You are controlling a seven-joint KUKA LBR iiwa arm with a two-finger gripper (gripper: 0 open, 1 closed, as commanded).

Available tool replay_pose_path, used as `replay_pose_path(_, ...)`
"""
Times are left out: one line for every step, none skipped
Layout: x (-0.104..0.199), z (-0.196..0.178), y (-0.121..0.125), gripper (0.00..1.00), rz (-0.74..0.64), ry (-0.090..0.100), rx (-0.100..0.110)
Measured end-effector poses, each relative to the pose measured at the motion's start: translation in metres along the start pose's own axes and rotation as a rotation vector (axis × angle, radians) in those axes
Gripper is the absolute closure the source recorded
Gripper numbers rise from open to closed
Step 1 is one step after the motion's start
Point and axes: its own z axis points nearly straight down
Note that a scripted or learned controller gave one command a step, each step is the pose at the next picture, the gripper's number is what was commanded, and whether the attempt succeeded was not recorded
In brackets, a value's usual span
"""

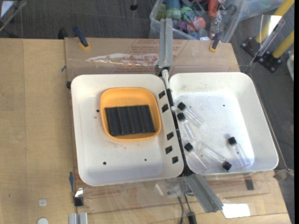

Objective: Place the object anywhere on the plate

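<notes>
Dark block (130,120) on orange plate (108,98), vials (191,122) in right bin (261,111)

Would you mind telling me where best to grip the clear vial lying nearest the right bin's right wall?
Probably mid-body on the vial, coming straight down with the fingers across its width. It lies flat, black cap at the upper end, and the clear tube is the longest, most even part. The bin wall alongside leaves little room.

Floor: dark grey carpet (93,6) behind the bench.
Bench: pale wooden tabletop (28,125), brown cardboard sheet (117,50) at its rear.
Storage: clear plastic tub of colourful toys (201,8), top centre.
Right corner: yellow pole (282,13).
</notes>
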Motion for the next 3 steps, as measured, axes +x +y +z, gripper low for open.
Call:
replay_pose_path(-0.0067, 0.0005, -0.0012, 1.0, -0.349, -0.001, -0.001)
replay_pose_path(-0.0096, 0.0006, -0.0008, 1.0, -0.454, -0.003, -0.004)
replay_pose_path(-0.0078, 0.0007, -0.0016, 1.0, -0.722, -0.001, -0.003)
